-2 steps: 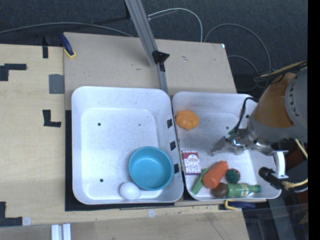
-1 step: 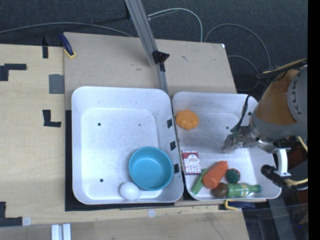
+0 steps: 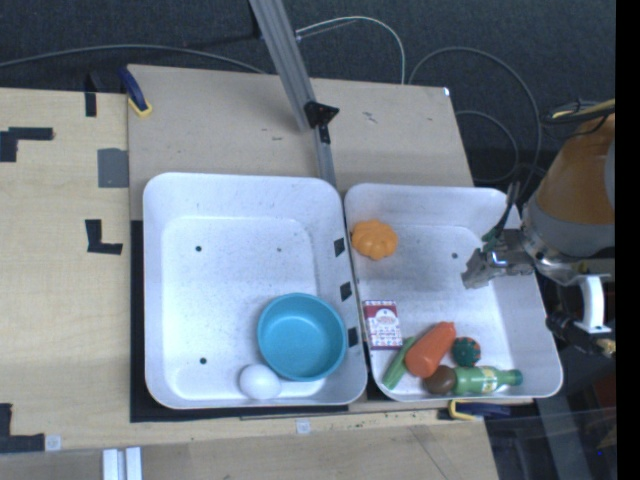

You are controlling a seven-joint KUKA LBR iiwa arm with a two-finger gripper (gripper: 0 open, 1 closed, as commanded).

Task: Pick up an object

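Over the right bin [image 3: 520,313] hangs the gripper [image 3: 476,271], its grasp impossible to tell. Below it lie a carrot [image 3: 430,345], green bottle [image 3: 486,378] and red carton [image 3: 382,324]; an orange fruit [image 3: 374,239] sits apart.

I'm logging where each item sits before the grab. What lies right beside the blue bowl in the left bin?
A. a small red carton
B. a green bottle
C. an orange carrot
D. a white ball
D: the white ball rests against the blue bowl near the left bin's front edge.
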